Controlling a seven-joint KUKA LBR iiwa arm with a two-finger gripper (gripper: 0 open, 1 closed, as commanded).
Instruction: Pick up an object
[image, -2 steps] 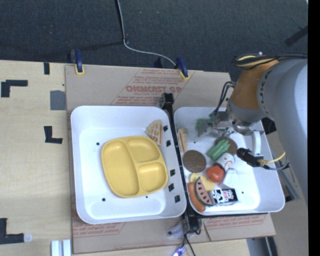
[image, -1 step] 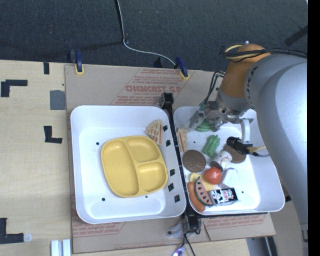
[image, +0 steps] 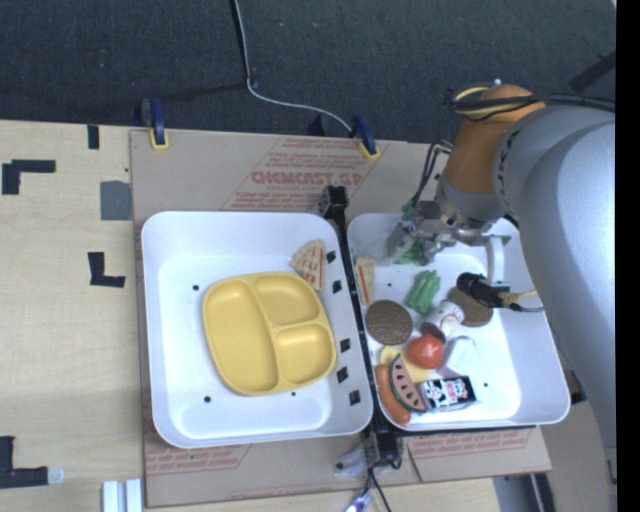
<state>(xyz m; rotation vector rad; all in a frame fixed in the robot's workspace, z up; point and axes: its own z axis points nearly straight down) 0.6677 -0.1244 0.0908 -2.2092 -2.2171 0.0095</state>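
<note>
The task names no single object; the candidates lie heaped in the right bin, a shallow white tray with rounded corners in the right half of the frame. Closest to the pincer is a ribbed green vegetable piece, elongated and matte, lying just below it, apparently not touching. Below that rests a flat brown disc like a cookie, then a glossy red tomato, a watermelon slice with red flesh and dark seeds at the bin's lower left, and a small black-and-white carton lying on its side. A dark brown rounded piece sits to the right of the green one, and a pale tan strip leans by the bin's left wall.

The pincer hangs low in the upper part of the right bin, beneath the orange band of the smooth grey arm; whether it is apart or together I cannot tell, as it shows only as a blur of grey and green.

The left bin holds a yellow plastic divided plate with three compartments and a tan wedge of sandwich at its upper right. Both bins sit on brown cardboard over a pale wooden surface.
</note>
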